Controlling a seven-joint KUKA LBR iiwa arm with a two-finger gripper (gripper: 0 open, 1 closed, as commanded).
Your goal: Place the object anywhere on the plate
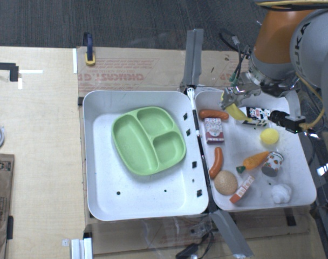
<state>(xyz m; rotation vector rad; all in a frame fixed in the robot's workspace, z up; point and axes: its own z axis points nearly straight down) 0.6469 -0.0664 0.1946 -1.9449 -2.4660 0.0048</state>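
Note:
A green plate (148, 139) with three compartments lies tilted in the left bin (91, 144), with nothing on it. My gripper (237, 93) hangs over the far left corner of the right bin (303, 166), just above a yellow banana-like piece (236, 113). I see nothing held in the gripper. The arm's orange band and grey body fill the upper right of the camera view.
The right bin holds two sausages (213, 114) (216, 162), a red packet (213, 130), a lemon (270, 137), a carrot (255, 161), a brown potato (225, 182), a black-and-white item (257, 114) and a white ball (281, 193). A grey divider (194, 63) stands between the bins.

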